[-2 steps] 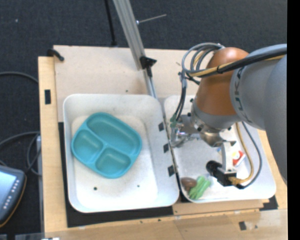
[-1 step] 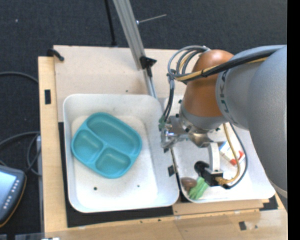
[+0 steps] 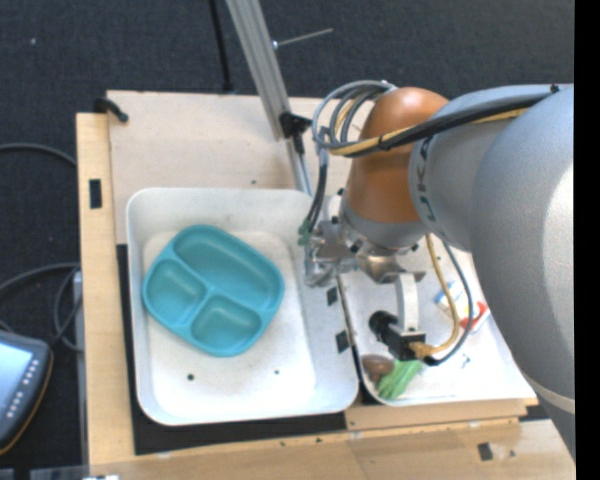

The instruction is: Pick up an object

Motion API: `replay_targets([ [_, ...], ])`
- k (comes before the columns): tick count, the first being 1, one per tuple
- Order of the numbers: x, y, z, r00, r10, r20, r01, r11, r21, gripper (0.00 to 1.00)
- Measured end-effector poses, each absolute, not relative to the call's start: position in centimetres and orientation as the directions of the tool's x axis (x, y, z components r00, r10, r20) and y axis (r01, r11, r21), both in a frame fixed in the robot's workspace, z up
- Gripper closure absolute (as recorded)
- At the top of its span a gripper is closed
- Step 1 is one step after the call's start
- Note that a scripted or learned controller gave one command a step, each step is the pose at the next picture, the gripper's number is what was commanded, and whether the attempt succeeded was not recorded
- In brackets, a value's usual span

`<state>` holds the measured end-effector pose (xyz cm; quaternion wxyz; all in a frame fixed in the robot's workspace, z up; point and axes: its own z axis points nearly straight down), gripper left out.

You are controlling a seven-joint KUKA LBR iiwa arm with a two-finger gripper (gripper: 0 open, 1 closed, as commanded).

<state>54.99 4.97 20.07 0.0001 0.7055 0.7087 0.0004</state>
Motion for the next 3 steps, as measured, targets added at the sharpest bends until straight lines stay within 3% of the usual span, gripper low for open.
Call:
replay_targets([
  [1,60.0,4.2,21.4,-0.004,1.000,-0.001,1.000,0.004,0.005,1.00],
  [2,58.3,5.9,20.0,-0.005,1.000,-0.001,1.000,0.005,-0.002,1.00],
  [3,60.8,7.4,20.1,-0.004,1.000,0.000,1.000,0.004,0.002,1.00],
])
